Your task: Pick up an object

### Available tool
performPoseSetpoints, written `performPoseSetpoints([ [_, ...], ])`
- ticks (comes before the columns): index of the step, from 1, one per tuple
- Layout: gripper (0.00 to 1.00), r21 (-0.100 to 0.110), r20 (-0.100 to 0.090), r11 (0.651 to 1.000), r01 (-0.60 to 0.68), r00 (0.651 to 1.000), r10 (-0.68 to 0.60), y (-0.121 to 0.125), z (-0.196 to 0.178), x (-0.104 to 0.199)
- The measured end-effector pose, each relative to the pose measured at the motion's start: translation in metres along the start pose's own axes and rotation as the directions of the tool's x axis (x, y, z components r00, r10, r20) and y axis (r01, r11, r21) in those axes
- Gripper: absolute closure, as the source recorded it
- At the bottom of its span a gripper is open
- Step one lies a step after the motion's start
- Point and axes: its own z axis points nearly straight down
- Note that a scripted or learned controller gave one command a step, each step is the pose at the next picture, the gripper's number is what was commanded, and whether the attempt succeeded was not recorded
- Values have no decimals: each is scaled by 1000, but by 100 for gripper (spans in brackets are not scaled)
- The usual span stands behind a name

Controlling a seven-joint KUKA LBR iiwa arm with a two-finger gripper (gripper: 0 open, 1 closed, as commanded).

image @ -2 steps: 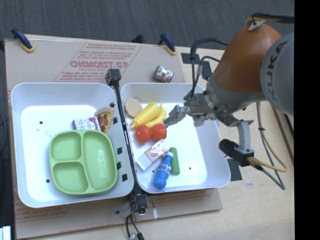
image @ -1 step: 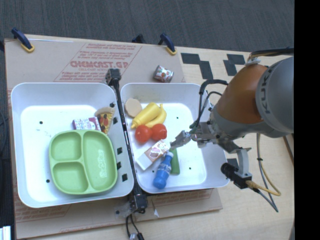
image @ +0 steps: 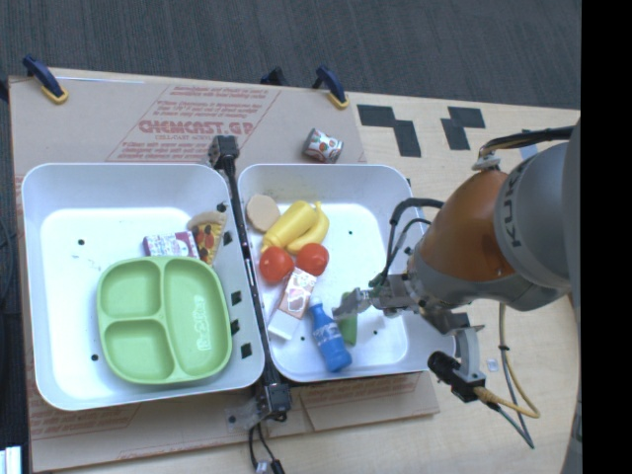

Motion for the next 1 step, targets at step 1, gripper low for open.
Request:
performPoseSetpoints([
  [1, 100, 2, 1, 1000, 6, 1000, -6, 0, -10, 0],
])
